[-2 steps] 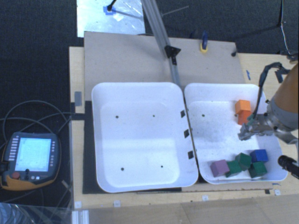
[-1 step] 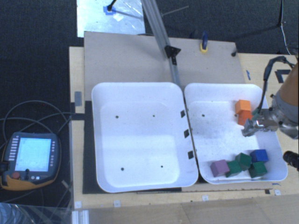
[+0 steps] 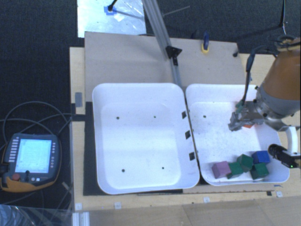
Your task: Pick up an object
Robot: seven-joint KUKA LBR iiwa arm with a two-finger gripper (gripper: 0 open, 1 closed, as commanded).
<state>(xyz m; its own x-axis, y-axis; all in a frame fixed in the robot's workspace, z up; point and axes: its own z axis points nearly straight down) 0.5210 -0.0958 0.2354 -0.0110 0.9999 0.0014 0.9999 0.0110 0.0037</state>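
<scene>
- The grey metal claw (image 3: 240, 122) hangs over the right shallow white plastic bin (image 3: 207, 140); whether it grips anything cannot be told.
- At the bin's five o'clock corner cluster a pink-purple block (image 3: 219, 169), two green blocks (image 3: 240, 165) and a blue cube (image 3: 261, 157), touching.
- The left white bin (image 3: 141, 135) sits alongside on the tan worktop (image 3: 127, 55).

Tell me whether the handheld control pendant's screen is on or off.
On. The pendant, lying on the dark floor left of the bench, shows a bright, pale lit screen against its dark casing.
</scene>
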